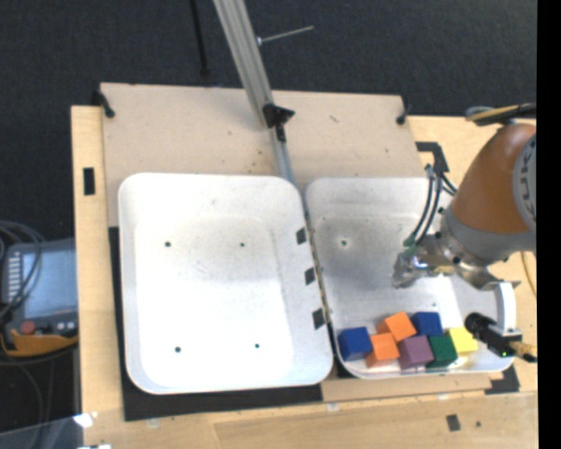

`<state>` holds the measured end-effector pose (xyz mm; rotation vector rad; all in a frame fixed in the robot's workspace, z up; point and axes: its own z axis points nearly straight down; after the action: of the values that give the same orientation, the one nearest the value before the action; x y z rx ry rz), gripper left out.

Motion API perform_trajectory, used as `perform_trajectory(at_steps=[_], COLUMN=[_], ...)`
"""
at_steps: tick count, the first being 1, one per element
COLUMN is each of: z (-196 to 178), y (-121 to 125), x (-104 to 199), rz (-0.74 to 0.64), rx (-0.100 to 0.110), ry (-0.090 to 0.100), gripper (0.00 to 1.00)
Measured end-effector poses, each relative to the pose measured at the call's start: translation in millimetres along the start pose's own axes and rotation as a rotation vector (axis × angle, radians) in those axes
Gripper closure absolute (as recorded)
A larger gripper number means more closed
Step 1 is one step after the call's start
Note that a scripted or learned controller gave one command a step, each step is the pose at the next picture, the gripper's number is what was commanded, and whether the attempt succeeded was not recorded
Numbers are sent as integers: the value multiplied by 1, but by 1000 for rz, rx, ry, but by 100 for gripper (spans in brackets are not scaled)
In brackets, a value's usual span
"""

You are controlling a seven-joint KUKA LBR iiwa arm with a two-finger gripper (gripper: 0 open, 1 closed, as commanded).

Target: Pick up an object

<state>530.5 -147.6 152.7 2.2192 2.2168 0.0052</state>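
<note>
Several small blocks lie bunched at the near edge of the right bin (365, 213): a blue block (354, 341), two orange ones (399, 325) (384, 346), a second blue one (427, 323), a purple one (415, 351), a green one (442, 348) and a yellow one (463, 340). My gripper (409, 271) hangs over the right bin's middle right, a little behind and above the block cluster. The wrist and orange band (491, 190) rise to its right. Nothing is seen between the fingers, and their gap is too small to read.
The left bin (215, 279) sits beside the right one, parted by a narrow divider with black clips. A slanted metal rail (248, 54) runs from the top down to the bins' far edge. A screen device and cables (33, 293) lie off the bench at left.
</note>
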Motion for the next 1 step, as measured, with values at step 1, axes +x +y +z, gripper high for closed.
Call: perform_trajectory(at_steps=[1], z=[-58], y=[-2], x=[-10], rz=[-3], rx=[-2], ry=[-1], gripper=[100])
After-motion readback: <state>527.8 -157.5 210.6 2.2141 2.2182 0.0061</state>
